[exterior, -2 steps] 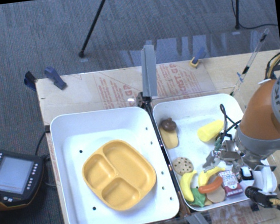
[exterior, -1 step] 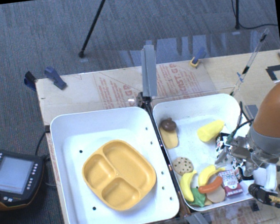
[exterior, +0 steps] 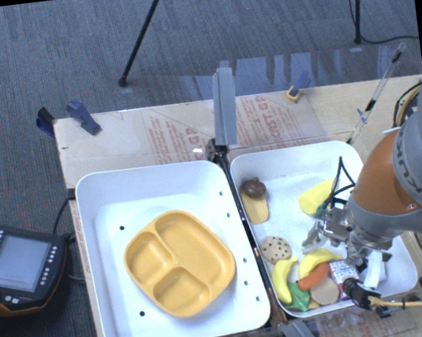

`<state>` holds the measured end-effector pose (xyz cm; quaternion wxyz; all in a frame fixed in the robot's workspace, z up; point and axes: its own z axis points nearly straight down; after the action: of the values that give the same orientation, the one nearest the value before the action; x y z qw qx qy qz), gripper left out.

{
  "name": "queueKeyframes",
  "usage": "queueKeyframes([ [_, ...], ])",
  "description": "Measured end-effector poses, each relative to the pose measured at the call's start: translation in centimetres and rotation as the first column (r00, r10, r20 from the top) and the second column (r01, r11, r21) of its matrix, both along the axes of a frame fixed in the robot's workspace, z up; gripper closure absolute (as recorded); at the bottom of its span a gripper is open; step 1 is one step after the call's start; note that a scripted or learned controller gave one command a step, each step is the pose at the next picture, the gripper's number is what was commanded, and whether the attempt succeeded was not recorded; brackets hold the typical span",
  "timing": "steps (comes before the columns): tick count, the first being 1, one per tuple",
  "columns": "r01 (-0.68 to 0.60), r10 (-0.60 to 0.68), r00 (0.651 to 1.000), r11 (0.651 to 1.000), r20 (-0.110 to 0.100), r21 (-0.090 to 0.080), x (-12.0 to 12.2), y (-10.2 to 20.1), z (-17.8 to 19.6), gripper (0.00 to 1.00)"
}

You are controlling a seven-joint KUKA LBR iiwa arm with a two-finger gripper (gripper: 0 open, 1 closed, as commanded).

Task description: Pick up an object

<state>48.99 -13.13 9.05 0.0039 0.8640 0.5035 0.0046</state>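
The right bin (exterior: 287, 163) holds several toy foods: a brown-capped mushroom piece (exterior: 254, 199), a chocolate-chip cookie (exterior: 276, 249), a yellow piece (exterior: 315, 198), a banana (exterior: 284, 277), an orange carrot (exterior: 316, 278), a red-and-white packet (exterior: 340, 271) and a tan round piece (exterior: 324, 293). The arm, with its orange band (exterior: 378, 176), reaches in from the right. Its gripper (exterior: 333, 238) hangs low over the pile at the bin's front right, just above the banana and carrot. Nothing shows between its fingers.
The left bin (exterior: 104, 209) holds a yellow three-compartment plate (exterior: 179, 262). A grey post (exterior: 224, 112) rises at the back between the bins. A teach pendant (exterior: 17, 266) lies off the bench at the left. Cables (exterior: 402, 302) trail at the right bin's front corner.
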Motion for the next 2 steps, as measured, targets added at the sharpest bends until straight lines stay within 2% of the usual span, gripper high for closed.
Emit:
queueKeyframes([
  [1, -0.355, 0.355, 0.935, 0.935, -0.016, 0.005, 2.4, -2.4, 7.8, 0.00],
  [2, -0.565, 0.565, 0.825, 0.825, -0.020, 0.012, -0.4, -0.2, 3.4, 0.00],
])
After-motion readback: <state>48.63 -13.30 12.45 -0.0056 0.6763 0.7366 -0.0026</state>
